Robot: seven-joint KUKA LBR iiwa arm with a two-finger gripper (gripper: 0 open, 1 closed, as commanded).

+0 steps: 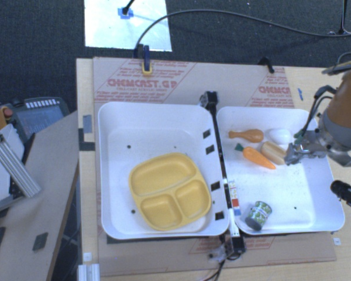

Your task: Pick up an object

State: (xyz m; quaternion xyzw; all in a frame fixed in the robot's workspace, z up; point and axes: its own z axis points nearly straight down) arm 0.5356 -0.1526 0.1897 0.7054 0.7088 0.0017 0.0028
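Gripper (292,155) is hovering low in the right white bin (316,215), just beside the tan bread-roll-shaped toy (273,151).

Whether its jaws are apart or together I cannot tell. The roll is lying touching an orange plastic carrot (258,157), with a brown drumstick toy (246,135) and a white egg-like piece (279,136) close behind, so a closing grasp is risking nudging neighbours or slipping off. A small green-labelled can (258,215) is lying near the front. The left white bin (114,157) is holding a yellow three-compartment tray (169,190).
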